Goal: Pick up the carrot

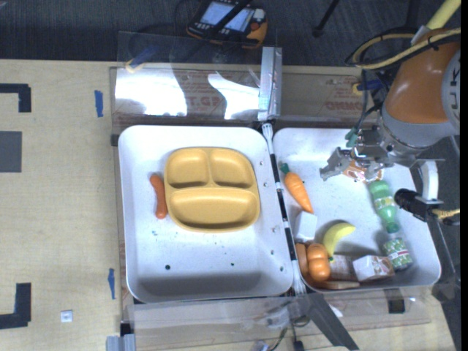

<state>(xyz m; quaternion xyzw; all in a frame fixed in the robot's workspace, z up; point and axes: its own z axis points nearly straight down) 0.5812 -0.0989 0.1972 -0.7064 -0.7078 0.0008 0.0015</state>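
reach for the carrot not yet closing in

on the far left of the left bin (139,218) an orange sausage-shaped toy (159,195) is lying just beside a yellow divided plate (212,186), which is sitting in the middle of that bin. moving right across the divider, the carrot (297,189) is lying in the right bin (314,141), close to its left wall, green stem end pointing up and away, tapered tip pointing down toward a white block (306,227). below it a banana (337,235), a small orange pumpkin-like piece (318,263) and a carton (371,268) are crowding the bin's near corner. further right, the gripper (356,162) is hanging over the upper middle of the right bin, its fingers looking spread and pinching nothing. it is sitting well apart from the carrot, with a green bottle (385,205) lying just below it.

the step in hand is looking like the approach. the next move is probably calling for a shift left toward the bin wall, then a descent with the fingers straddling the carrot's body across its width, keeping clear of the divider.
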